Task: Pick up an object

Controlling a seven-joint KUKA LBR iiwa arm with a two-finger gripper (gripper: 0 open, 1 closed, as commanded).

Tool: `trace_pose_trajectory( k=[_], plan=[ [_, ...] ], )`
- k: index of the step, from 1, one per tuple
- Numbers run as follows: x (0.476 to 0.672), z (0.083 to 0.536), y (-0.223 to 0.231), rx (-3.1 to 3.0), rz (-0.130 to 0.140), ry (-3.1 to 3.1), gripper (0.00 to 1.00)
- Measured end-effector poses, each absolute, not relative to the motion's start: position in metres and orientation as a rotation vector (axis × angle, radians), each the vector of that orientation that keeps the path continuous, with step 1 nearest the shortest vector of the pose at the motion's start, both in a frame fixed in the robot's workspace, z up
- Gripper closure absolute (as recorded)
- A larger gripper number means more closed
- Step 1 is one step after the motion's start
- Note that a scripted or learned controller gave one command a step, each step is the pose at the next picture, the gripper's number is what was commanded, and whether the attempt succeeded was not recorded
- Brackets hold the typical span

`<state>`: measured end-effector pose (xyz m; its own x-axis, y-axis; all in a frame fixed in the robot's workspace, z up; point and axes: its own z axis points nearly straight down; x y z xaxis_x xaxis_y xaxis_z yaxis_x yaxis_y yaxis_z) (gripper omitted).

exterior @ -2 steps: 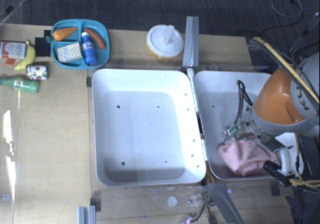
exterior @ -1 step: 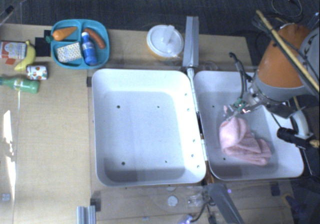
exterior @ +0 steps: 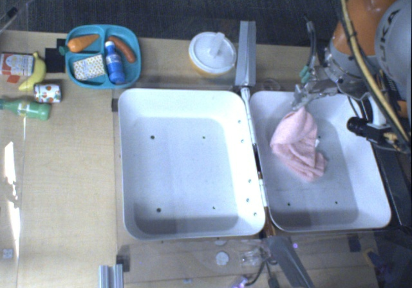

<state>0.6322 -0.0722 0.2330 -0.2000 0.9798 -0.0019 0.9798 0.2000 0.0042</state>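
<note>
One pink cloth (exterior: 298, 145) in right bin (exterior: 360, 209), top corner drawn up to gripper (exterior: 304, 101). Gripper clenched on cloth corner, most of fabric on bin floor. Judgement: lift straight up, slow, so thin pinch doesn't slip. Left bin (exterior: 180, 216) alongside. Divider (exterior: 244, 55) near; keep clear. On desk (exterior: 58, 203): white lidded cup (exterior: 212, 53), blue tray (exterior: 103, 56) of toy food.

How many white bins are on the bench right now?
2. The left bin sits mid-bench; the right bin touches its side and holds a pink cloth, with the claw at the cloth's top.
</note>
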Motion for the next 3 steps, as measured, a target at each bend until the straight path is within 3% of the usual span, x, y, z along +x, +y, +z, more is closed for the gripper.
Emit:
trace_pose_trajectory(
  k=[1, 2, 3],
  plan=[
    [0.653, 0.185, -0.066, 1.375, 0.003, 2.819, 1.00],
    [0.638, 0.185, -0.045, 1.694, 0.003, 2.642, 1.00],
    [0.638, 0.185, -0.044, 1.694, 0.003, 2.642, 0.00]
  ],
)
